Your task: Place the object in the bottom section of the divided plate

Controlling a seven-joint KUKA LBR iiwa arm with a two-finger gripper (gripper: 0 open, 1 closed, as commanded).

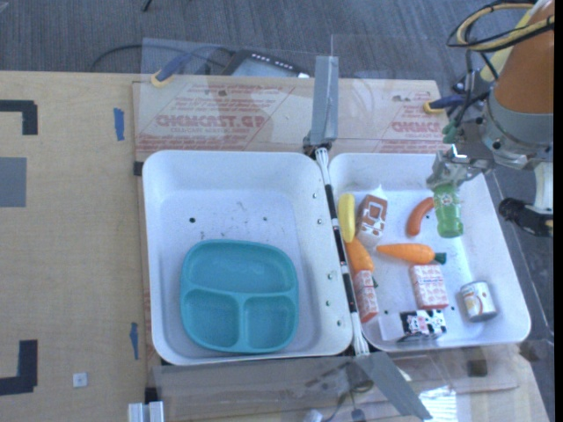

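A teal divided plate (237,295) lies in the left bin (167,192), with one wide section at the far side and two smaller ones at the near side; all hold nothing. My gripper (447,179) hangs over the far right part of the right bin (510,280). A green bottle (449,215) with a pale top sits right below it, its top meeting the gripper's tip. Whether the bottle is held is unclear.
The right bin also holds a yellow banana (347,216), a small brown-and-white carton (373,216), an orange sausage (420,217), a carrot (406,252), a red bottle (365,295), another carton (428,286), a can (477,300) and a black-and-white box (422,323).
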